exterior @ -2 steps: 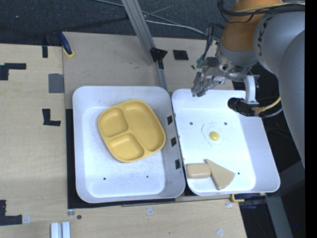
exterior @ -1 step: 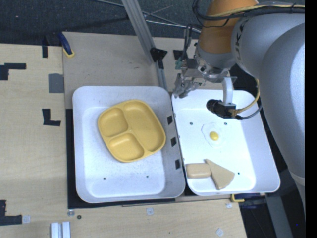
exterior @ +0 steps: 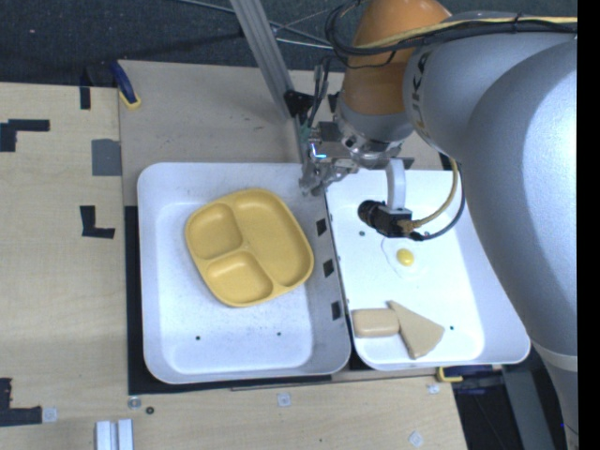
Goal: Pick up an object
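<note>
The pale wooden table (exterior: 56, 289) carries both bins. In the left bin (exterior: 155, 289), a yellow divided plate (exterior: 251, 247) lies flat, towards the far side. It is nearly square and set askew to the bin walls, with its largest compartment on the far-right side. The gripper (exterior: 317, 181) hangs over the far end of the seam between the bins. I cannot tell whether its jaws are released or clenched. In the right bin (exterior: 469, 279), a small yellow ball (exterior: 405, 258) sits near the middle. At the near edge, a tan block (exterior: 374, 322) lies with its long axis left-right. A tan wedge (exterior: 419, 332) touches it, tip pointing far-left.
</note>
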Tool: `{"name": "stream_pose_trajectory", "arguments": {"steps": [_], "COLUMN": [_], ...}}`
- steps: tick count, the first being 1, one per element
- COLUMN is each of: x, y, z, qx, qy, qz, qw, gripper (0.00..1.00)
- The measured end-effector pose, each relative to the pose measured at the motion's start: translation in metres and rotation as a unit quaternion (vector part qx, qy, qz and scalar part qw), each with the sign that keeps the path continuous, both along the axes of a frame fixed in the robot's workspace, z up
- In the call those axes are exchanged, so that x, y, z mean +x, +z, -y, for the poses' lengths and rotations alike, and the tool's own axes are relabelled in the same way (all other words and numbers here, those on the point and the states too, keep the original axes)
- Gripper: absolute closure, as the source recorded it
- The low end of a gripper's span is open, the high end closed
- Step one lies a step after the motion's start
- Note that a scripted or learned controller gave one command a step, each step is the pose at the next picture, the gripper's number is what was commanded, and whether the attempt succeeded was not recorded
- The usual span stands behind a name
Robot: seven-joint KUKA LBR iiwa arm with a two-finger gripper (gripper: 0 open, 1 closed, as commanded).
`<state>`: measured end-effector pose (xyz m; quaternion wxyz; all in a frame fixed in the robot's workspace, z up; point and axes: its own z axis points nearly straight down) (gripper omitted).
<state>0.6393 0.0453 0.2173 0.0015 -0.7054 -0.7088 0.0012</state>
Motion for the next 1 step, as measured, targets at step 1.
{"name": "stream_pose_trajectory", "arguments": {"steps": [1], "x": [-0.0077], "y": [0.0039], "z": [-0.0431], "qx": [0.0001], "qy": [0.0], "qz": [0.0], "qw": [1.0], "gripper": [1.0]}}
